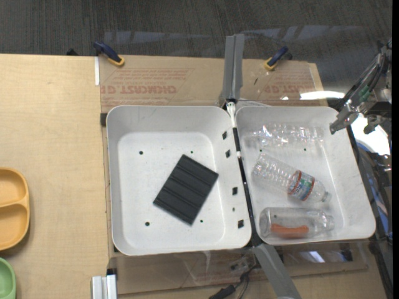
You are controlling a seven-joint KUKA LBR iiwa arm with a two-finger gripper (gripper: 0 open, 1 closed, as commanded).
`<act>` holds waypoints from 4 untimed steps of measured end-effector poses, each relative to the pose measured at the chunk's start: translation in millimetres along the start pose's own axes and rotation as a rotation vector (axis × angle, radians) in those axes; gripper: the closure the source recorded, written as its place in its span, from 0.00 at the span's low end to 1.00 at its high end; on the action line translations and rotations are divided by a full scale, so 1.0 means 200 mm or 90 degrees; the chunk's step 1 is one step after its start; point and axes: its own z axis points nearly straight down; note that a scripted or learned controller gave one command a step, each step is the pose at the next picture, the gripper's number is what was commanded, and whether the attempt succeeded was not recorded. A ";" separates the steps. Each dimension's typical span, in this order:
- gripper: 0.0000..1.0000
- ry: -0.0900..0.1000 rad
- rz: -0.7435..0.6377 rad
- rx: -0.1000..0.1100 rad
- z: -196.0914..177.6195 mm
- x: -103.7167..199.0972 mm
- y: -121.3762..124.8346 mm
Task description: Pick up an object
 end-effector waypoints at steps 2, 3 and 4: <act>1.00 -0.001 -0.136 -0.001 0.09 0.04 -0.12; 0.00 -0.001 -0.136 -0.001 0.09 0.04 -0.12; 0.00 -0.001 -0.110 -0.002 -0.38 0.06 -0.15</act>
